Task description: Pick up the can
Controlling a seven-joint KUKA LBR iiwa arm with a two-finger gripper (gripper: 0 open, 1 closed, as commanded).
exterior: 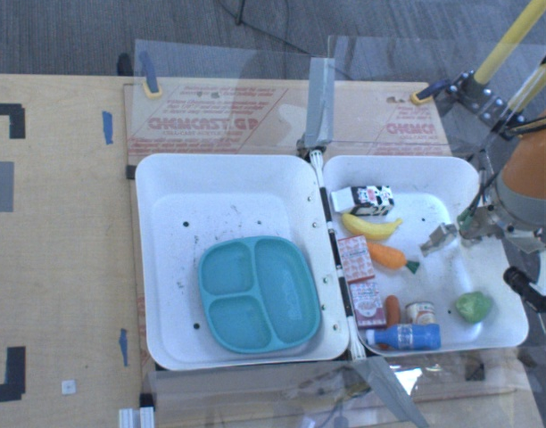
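The grey arm with the orange band (530,178) is cut off by the picture's right edge, so little beyond its wrist shows. Whether the small metal two-finger gripper (438,237) is spread or closed is too small to tell. Below the gripper, the small round can with a red label (421,311) is partly hidden by the blue plastic bottle (405,336) lying before it; its label is too small to read.
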